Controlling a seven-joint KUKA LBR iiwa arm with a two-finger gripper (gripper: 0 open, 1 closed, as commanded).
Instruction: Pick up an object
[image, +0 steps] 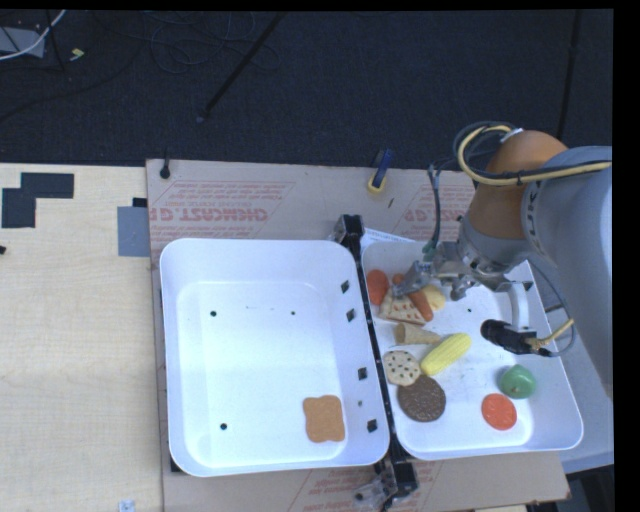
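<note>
**Camera view.**

- **Item 1:** left bin (250, 340), white. It holds one toast slice (323, 418) at its 5 o'clock.
- **Item 2:** right bin (550, 422), white. Contents:
  - orange-red piece (376, 287) at 10 o'clock, just beside the dividing wall
  - heap of small food pieces (412, 306) at 11 o'clock
  - corn cob (446, 352) near centre
  - speckled cookie (401, 367) and brown patty (422, 399) at 7 o'clock, just beside each other
  - green piece (517, 380) and red tomato (499, 411) between 4 and 5 o'clock
- **Item 3:** gripper (437, 276), low over the heap at the bin's 11 o'clock. Whether it is released or clenched cannot be told, and nothing is seen held in it.

**Status:** by my judgement the pick is not done. The heap is the likeliest target, and it lies in the bin beneath the gripper. Left to do: secure one piece and lift it clear.
</note>
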